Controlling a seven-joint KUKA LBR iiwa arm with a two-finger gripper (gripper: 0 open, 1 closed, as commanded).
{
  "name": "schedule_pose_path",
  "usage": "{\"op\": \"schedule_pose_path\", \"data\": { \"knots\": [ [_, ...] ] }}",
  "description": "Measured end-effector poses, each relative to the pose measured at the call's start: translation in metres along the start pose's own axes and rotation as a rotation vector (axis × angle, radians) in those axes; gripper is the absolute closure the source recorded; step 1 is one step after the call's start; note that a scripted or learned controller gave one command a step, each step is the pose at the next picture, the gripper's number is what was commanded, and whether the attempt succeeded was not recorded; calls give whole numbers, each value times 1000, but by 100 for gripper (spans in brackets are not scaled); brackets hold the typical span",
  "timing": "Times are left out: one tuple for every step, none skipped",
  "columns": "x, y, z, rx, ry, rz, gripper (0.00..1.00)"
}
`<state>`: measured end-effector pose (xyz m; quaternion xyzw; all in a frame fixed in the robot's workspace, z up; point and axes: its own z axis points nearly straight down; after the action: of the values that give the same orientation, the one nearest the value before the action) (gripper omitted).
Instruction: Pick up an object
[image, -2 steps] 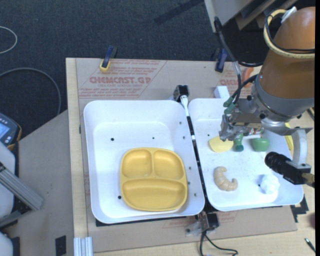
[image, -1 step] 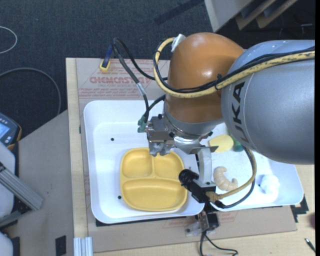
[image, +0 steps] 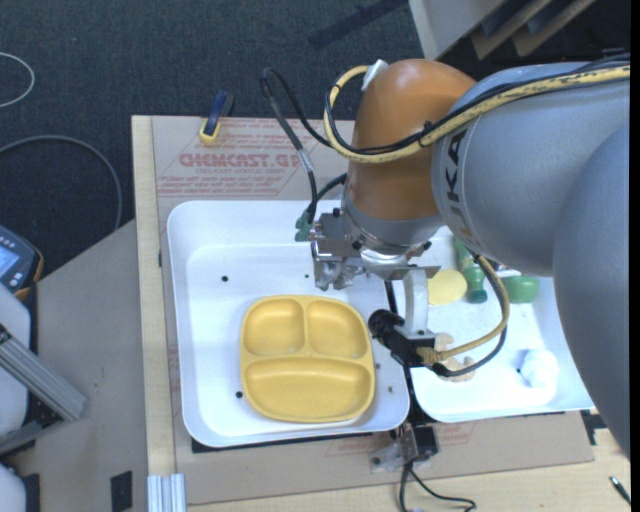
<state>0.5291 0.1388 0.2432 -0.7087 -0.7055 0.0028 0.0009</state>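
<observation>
A yellow divided plate (image: 305, 358) lies in the near half of the left white bin (image: 205, 300). My gripper (image: 335, 272) hangs under the orange wrist band, just above the plate's far rim near the middle of the bench. In the right bin (image: 480, 395) lie a pale yellow object (image: 446, 287), a green object (image: 520, 289) and a small white object (image: 538, 368), all partly hidden by the arm.
The grey arm covers much of the right bin and the upper right of the view. A black cable connector (image: 392, 333) dangles over the wall between the bins. Cardboard (image: 240, 160) lies behind the left bin, with a blue and yellow clip (image: 213, 118) at its far edge.
</observation>
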Motion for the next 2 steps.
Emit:
{"op": "schedule_pose_path", "data": {
  "knots": [
    [39, -39, -168, -20, 10, -12, 100],
    [38, -38, -170, -8, 3, -8, 100]
  ]
}}
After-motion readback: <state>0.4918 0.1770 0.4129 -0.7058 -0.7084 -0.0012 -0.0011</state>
